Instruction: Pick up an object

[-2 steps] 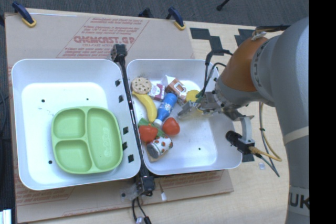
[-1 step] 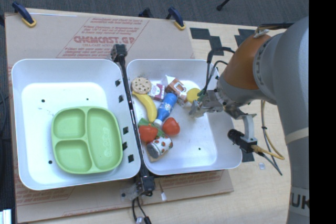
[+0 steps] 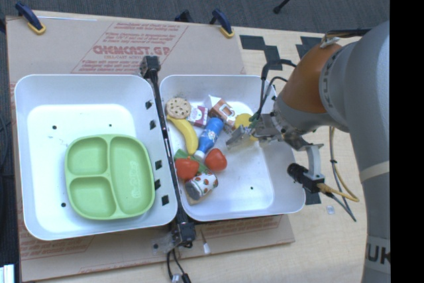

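1. Looking down through the one camera, I see the arm reaching in from the right over the right bin, with the gripper low in the bin's upper middle.
2. I cannot tell how far the claw is open: its tip is a small dark shape against the clutter, and I see nothing clearly held in it.
3. The pile lies to the left of the claw. Closest is a yellow piece, touching or just behind the tip; I cannot tell which.
4. Just left of the tip stands the blue bottle, its long axis running from upper right to lower left, slanted across the claw's line of approach.
5. Below and left of the tip sits a red fruit, near but apart from it. I judge this the easiest target, being round and free on its right side.
6. Further left, the banana curves along the bin's left wall, with a cookie at its upper end and a can lower down; all are well past the bottle from where the claw sits.
7. The left bin holds a green tray, far from the claw and no part of my next move.
8. My judgement: the coming move is a short shift left and down, so the bottle's slant matters most.
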Controlling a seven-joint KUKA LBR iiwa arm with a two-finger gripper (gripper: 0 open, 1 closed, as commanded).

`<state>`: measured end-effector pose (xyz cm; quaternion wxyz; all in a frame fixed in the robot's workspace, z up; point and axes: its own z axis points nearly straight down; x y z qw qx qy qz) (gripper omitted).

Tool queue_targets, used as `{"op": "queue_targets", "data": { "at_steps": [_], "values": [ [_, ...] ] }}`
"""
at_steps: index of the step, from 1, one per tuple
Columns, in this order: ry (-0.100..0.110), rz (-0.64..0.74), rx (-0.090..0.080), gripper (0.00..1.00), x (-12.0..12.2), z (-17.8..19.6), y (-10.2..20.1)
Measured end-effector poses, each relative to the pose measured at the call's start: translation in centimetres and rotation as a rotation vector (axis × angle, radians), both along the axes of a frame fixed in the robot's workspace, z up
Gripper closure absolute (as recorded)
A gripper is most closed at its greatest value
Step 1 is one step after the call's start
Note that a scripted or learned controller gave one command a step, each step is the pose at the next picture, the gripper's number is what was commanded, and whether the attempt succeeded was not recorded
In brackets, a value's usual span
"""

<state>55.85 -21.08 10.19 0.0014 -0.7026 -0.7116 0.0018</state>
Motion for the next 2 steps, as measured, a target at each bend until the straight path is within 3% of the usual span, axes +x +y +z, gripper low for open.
{"op": "queue_targets", "data": {
  "at_steps": [1,2],
  "values": [
    [0.001,0.002,0.001,1.00,0.03,1.02,0.02],
    [0.001,0.003,0.000,0.00,0.03,1.01,0.03]
  ]
}}
